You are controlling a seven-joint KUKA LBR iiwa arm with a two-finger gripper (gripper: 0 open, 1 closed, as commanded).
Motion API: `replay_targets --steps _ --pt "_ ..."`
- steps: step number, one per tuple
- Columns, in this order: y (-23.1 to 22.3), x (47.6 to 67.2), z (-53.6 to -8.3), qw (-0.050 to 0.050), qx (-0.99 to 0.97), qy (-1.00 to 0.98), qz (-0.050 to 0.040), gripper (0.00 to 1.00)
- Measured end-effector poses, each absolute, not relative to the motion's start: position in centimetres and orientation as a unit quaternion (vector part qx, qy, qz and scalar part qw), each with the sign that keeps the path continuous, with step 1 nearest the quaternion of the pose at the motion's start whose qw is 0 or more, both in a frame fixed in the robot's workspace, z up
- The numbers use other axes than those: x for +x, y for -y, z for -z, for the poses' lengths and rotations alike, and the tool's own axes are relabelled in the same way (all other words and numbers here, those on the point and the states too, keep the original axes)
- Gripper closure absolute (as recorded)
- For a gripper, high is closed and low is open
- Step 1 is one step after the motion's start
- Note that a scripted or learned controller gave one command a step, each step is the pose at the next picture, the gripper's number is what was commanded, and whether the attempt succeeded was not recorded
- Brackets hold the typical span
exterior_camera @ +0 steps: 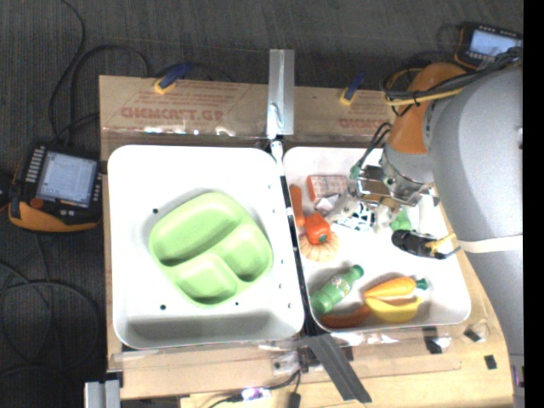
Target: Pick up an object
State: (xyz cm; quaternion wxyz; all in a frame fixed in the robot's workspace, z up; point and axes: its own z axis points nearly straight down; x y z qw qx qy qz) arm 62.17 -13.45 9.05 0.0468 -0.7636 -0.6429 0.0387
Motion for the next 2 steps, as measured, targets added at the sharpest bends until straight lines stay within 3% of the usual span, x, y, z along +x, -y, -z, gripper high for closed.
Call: replay_targets --steps 1,2 --pt "13.4 61.9 -9.8 0.051 -0.763 0.643 -0.0459 1.0" --pt "4.7 52.4 -19.8 0.002 -0.727 0.687 -0.0017 1.0"
